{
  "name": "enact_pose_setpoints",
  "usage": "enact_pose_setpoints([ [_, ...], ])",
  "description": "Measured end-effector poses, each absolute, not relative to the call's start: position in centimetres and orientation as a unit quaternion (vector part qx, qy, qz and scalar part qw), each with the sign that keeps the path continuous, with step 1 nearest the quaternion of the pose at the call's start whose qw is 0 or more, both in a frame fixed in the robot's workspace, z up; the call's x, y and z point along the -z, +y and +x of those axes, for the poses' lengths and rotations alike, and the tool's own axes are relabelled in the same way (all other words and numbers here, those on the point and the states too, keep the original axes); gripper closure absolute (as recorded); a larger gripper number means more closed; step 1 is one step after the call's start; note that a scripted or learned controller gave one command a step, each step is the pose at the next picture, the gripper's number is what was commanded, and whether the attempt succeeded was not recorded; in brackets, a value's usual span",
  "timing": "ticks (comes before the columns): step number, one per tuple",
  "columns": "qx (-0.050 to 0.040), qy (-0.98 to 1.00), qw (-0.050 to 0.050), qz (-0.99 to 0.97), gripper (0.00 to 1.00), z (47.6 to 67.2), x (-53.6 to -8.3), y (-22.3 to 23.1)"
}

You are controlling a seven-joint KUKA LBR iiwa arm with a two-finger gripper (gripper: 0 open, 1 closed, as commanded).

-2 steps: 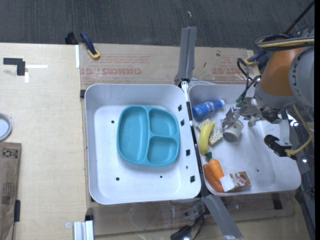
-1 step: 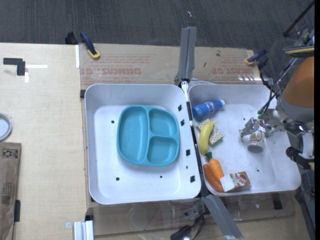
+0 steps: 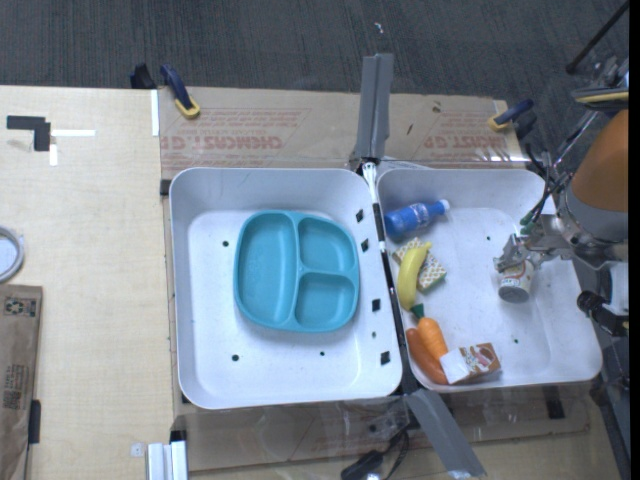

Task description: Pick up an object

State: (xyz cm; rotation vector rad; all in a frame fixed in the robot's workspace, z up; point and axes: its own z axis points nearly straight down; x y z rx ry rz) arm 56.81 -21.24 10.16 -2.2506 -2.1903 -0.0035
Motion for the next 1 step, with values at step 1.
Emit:
enact_pose_setpoints([
  [1,-0.0008,-0.678,0.000,-0.735,1.00,56.32,-26.36,-17.55],
])
